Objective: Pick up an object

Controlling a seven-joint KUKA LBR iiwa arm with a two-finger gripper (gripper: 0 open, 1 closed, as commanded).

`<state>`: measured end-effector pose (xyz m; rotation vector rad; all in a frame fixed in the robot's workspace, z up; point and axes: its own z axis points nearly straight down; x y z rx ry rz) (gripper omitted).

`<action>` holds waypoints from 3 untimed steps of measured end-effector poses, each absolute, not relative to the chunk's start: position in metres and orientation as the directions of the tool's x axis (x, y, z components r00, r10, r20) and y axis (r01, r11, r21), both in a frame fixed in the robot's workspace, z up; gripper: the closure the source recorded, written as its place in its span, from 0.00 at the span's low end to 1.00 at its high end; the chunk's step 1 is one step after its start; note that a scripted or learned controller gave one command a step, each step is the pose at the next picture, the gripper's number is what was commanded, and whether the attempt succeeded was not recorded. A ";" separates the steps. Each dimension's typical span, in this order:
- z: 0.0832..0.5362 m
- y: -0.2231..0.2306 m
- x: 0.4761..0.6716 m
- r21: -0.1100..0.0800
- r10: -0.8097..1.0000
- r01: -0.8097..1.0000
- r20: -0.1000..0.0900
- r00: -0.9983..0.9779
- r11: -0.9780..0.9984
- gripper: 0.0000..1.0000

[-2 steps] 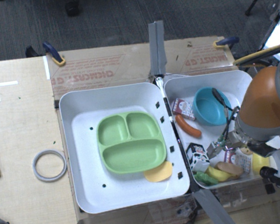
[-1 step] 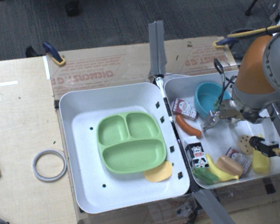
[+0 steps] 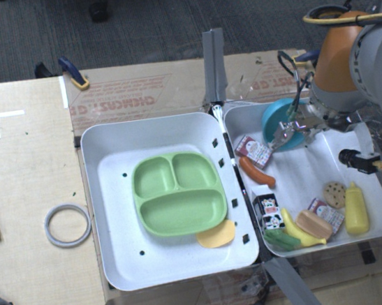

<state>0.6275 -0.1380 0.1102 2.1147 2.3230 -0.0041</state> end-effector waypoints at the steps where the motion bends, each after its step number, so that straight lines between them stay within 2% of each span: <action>1: 0.092 -0.190 0.608 -0.001 0.976 0.976 -0.001 -0.217 0.217 0.00; 2: 0.091 -0.207 0.511 -0.001 0.982 0.982 0.001 -0.189 0.189 0.00; 3: 0.102 -0.208 0.512 0.003 0.982 0.982 -0.002 -0.186 0.186 1.00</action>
